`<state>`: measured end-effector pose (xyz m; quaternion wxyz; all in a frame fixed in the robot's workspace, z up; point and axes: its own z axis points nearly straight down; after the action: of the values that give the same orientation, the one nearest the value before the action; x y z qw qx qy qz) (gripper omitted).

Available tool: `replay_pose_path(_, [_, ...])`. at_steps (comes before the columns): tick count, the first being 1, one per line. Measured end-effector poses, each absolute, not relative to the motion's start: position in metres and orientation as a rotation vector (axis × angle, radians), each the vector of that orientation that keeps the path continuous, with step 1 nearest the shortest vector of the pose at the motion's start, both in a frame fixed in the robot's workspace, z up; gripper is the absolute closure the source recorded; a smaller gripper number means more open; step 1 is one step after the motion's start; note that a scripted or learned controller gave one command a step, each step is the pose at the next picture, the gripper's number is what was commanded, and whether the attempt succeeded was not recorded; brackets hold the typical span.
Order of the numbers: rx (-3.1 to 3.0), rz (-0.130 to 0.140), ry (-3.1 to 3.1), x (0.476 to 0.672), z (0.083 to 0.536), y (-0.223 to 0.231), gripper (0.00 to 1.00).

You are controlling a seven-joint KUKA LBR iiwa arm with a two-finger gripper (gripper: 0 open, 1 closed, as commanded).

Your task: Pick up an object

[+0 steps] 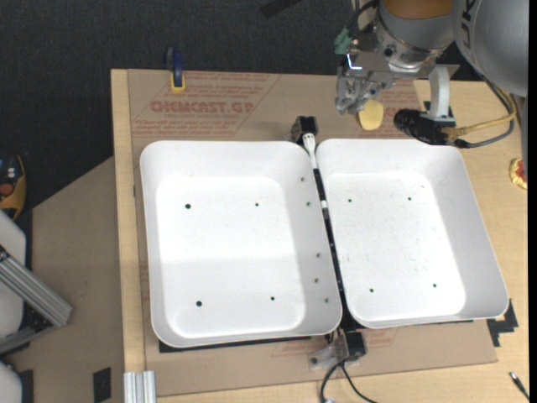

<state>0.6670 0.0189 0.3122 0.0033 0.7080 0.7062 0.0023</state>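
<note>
The arm (436, 7) enters from the upper right of the view, its orange band visible above the wrist. The gripper (359, 101) hangs beyond the far edge of the right bin (470, 225), over the brown board (218, 99) and not over either bin floor.

A small pale yellow object (371, 114) sits just at the fingertips, at their right side. It touches or overlaps the fingers in this view, but whether it is clamped between them or merely lies beside them on the board cannot be told. The spacing of the fingers likewise cannot be judged from this angle.

The left bin (159, 225) and the right bin lie side by side, their inner rims touching along a dark strip with a black clip (304, 128) at its far end. Both floors show only small dark dots.

A black fitting (419, 125) with a yellow cable (487, 129) lies just right of the yellow object, near the far rim of the right bin. A white bracket (439, 95) stands just behind it. A blue-and-yellow clamp (175, 67) grips the far left edge of the board, well apart from the gripper.
</note>
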Motion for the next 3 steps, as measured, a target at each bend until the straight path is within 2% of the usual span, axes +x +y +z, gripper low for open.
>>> replay_pose_path(1, [2.223,0.003,2.208,0.667,0.337,-0.054,1.00])
replay_pose_path(2, [2.221,-0.005,2.229,0.666,0.267,-0.004,1.00])
replay_pose_path(3, [2.218,0.006,2.220,0.648,0.307,-0.002,1.00])
